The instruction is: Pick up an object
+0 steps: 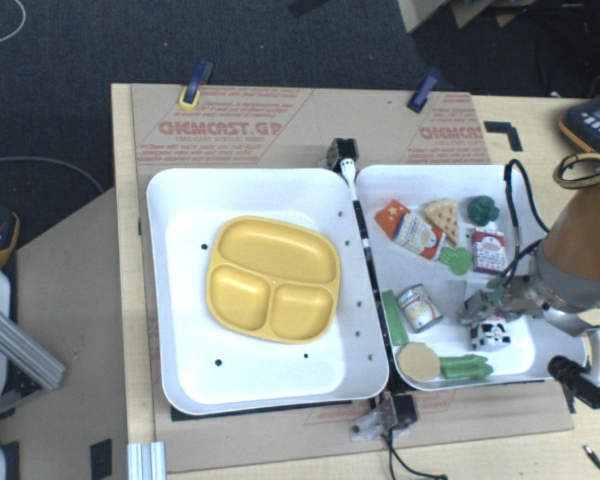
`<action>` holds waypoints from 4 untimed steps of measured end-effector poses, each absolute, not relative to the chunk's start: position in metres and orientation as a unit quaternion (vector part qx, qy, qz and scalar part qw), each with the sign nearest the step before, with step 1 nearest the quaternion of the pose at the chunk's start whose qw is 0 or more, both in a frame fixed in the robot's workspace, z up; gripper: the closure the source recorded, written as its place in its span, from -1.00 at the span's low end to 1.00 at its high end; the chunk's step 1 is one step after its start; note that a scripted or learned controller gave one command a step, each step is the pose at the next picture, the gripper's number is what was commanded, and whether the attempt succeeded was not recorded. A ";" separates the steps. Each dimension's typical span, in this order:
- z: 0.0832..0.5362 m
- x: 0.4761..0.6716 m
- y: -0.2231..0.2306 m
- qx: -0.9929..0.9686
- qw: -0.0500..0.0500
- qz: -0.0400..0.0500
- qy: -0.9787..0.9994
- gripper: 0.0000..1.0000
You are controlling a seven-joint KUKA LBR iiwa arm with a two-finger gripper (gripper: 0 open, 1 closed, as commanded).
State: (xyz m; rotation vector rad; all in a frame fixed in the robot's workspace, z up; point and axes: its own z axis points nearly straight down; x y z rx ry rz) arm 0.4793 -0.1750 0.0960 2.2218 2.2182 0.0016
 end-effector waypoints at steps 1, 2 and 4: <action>0.159 0.481 -0.179 0.707 0.004 0.001 0.707 1.00; 0.220 0.484 -0.187 0.707 0.004 0.001 0.707 1.00; 0.215 0.487 -0.138 0.705 -0.002 0.000 0.709 1.00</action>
